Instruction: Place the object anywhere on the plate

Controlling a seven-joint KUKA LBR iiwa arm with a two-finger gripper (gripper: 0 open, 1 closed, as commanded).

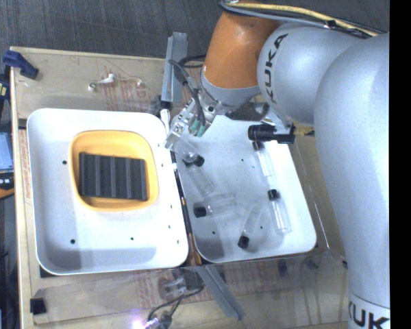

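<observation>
Two shallow white bins sit side by side on a wooden bench [75,81]. The left bin [48,232] holds a square yellow plate [113,142] with rounded corners, lying flat a little toward the far side of the bin, and a dark ribbed insert [114,177] fills the plate's middle. The right bin [298,235] holds several clear plastic tubes with black caps, scattered and lying on their sides: one tube [193,160] near the far left corner just below the gripper, one [266,164] along the right side pointing near to far, another [277,210] nearer along the same side, one [216,205] across the middle with its cap to the left, and one [252,228] slanted near the near edge with its cap at the near end. None of the tubes touches the plate; all lie in the right bin. The grey arm [329,81] with its orange band [236,50] reaches in from the right and over the far side of the right bin, and its gripper [185,125] hangs above the far left corner of that bin, close to the wall between the two bins. Whether anything sits between its tips, and how they stand, cannot be told from this slant. A blue clamp [17,64] grips the far left corner of the bench.
</observation>
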